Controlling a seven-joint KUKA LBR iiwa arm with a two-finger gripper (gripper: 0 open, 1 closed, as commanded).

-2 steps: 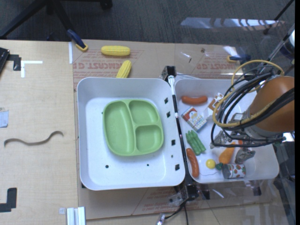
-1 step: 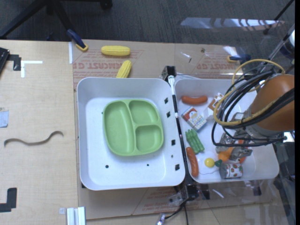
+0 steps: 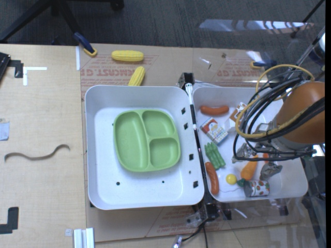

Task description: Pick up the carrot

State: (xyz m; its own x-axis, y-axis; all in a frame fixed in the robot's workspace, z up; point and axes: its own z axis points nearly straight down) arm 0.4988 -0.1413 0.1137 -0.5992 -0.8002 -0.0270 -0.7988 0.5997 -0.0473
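Observation:
The carrot (image 3: pixel 249 170) is a small orange piece lying in the right bin (image 3: pixel 289 187), near its front. My gripper (image 3: pixel 260 161) hangs directly over it, touching or nearly touching its upper right side. The wrist and a bundle of black and yellow cables cover the gripper from above, so I cannot make out whether the carrot is held. The orange band of the arm (image 3: pixel 305 112) sits just behind.
Around the carrot in the right bin lie a yellow lemon (image 3: pixel 231 179), a small can (image 3: pixel 257 188), two sausages (image 3: pixel 212 177) (image 3: pixel 214 109), green pea pods (image 3: pixel 214 155) and a red-and-white carton (image 3: pixel 214 130). The left bin (image 3: pixel 98 180) holds a green divided plate (image 3: pixel 147 140). Two corn cobs (image 3: pixel 128 56) lie behind the bins.

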